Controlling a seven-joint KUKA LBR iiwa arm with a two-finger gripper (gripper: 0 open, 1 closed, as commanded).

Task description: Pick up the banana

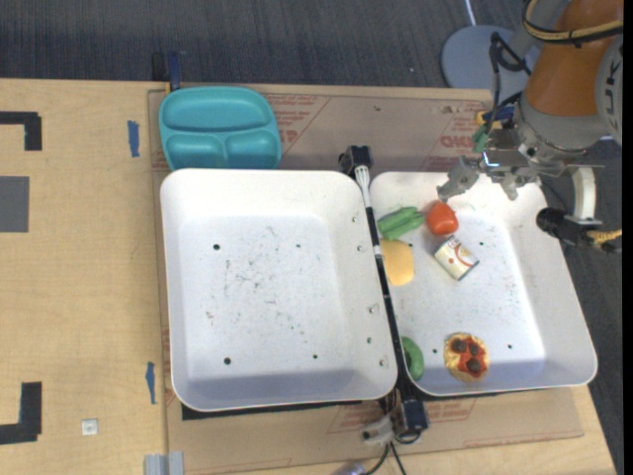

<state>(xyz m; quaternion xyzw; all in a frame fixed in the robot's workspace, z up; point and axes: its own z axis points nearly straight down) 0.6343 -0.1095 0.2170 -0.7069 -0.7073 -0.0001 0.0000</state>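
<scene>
The banana (398,262) is a short yellow piece lying against the left wall of the right bin (554,295). My gripper (484,185) hovers over the far edge of that bin, up and to the right of the banana and well apart from it. Its fingers (456,183) are spread open with nothing between them. The arm's grey wrist with the orange band (574,38) comes in from the upper right.
Near the banana lie a green vegetable (400,222), a red-orange item (442,218) and a small white box (456,259). A pizza slice (466,355) and another green item (412,357) sit at the near edge. A teal tray (220,127) stands behind the left bin (267,285).
</scene>
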